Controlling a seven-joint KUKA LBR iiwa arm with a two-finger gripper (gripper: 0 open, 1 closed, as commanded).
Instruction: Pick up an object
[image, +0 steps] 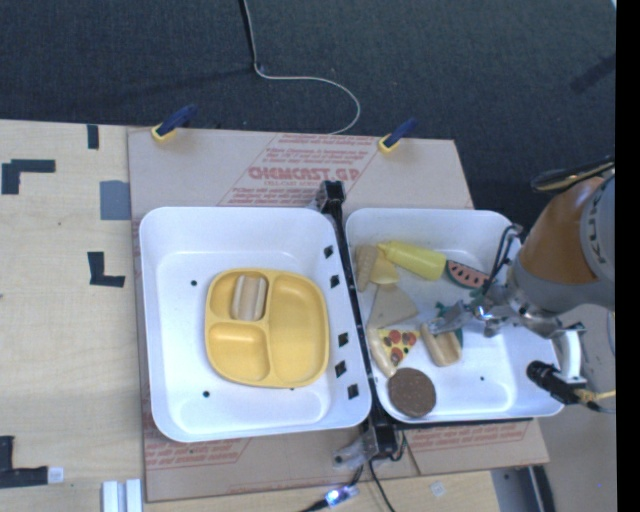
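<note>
The right bin (500, 385) holds several toy foods: a yellow corn-like piece (412, 259), a watermelon slice (463, 271), a pale wedge (393, 305), a pizza slice (396, 347), a tan bread-like piece (442, 346) and a round brown cookie (411, 392). My gripper (452, 318) reaches in from the right and sits low over the middle of this bin, just above the tan piece and right of the pale wedge. I see nothing held in it.
The left bin (175, 240) carries a yellow divided plate (290, 335) with a tan roll (247, 295) in its upper-left compartment. A black divider (347, 300) runs between the bins. The grey-and-orange arm (565, 250) overhangs the right bin's right wall.
</note>
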